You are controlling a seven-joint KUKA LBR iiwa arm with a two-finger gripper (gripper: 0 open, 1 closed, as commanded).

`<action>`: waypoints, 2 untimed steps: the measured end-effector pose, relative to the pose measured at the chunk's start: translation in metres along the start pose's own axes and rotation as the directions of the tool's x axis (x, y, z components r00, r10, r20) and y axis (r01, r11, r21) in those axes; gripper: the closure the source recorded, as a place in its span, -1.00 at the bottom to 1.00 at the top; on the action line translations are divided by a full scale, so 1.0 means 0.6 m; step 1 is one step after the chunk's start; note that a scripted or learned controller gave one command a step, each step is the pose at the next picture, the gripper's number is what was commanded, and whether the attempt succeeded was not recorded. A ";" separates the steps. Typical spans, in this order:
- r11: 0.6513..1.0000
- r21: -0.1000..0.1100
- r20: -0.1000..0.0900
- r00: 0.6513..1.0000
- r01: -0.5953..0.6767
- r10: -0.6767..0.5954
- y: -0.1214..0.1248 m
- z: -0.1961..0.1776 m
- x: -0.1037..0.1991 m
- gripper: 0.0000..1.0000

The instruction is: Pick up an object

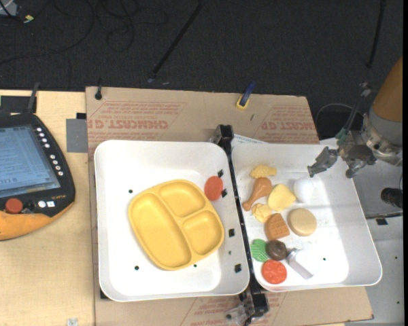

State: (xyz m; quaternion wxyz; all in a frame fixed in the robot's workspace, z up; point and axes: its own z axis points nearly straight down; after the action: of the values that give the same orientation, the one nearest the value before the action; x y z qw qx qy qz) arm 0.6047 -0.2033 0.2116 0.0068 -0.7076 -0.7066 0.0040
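The drumstick (258, 192) looked light, rigid and slick, best pinched across its narrow shank; the gripper (335, 160) hung released, far right.

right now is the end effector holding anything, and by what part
Nothing is held. The end effector hangs open above the right bin's far right corner, with nothing between its fingers.

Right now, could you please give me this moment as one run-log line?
arm: grey arm's gripper above right white bin far edge | jaws: open, holding nothing | yellow divided plastic plate: left white bin
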 end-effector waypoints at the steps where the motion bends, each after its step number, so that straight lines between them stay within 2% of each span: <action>1: 1.000 -0.014 0.003 1.000 0.002 -0.002 0.004 -0.014 0.000 -1.00; 2: 1.000 -0.009 0.002 1.000 0.005 -0.005 0.009 0.092 0.009 -1.00</action>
State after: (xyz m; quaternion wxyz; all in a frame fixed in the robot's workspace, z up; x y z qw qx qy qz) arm 0.6095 -0.1974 0.1566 0.0029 -0.7059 -0.7083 0.0014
